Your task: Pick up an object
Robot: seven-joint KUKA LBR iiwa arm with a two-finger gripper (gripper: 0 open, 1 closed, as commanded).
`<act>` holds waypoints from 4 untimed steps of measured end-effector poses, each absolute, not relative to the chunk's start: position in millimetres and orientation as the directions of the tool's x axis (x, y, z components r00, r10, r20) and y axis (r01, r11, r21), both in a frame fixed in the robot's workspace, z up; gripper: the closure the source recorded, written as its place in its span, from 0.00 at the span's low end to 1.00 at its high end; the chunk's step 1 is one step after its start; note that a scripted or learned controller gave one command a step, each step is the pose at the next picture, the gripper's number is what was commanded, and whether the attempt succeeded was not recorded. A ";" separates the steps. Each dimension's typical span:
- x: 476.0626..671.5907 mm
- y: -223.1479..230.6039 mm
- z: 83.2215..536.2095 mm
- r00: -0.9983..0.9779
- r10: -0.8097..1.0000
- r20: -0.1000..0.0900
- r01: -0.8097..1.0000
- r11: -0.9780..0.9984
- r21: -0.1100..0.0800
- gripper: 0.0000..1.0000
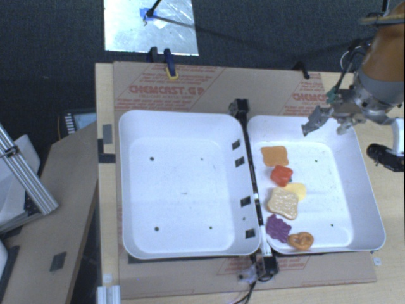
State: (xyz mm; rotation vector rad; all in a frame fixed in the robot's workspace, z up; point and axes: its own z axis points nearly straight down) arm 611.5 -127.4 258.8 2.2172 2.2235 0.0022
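Nothing is picked up yet. The pincer [324, 121] hangs spread and empty above the right bin's [354, 170] far edge, while 6 toy foods, among them a bread slice [283, 203] and red pepper [281, 175], lie along its left wall.

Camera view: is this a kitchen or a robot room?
Probably a robot lab, not a kitchen. A robot arm reaches over two white bins on a cardboard-covered bench, and the food looks like toys.
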 end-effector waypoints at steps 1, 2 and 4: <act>539.4 -115.3 161.5 0.000 1.000 0.004 1.000 0.000 -0.013 0.00; 544.8 -116.7 177.7 -0.001 1.000 -0.001 1.000 0.001 0.003 1.00; 535.6 22.2 263.1 -0.012 1.000 0.003 1.000 0.012 0.003 1.00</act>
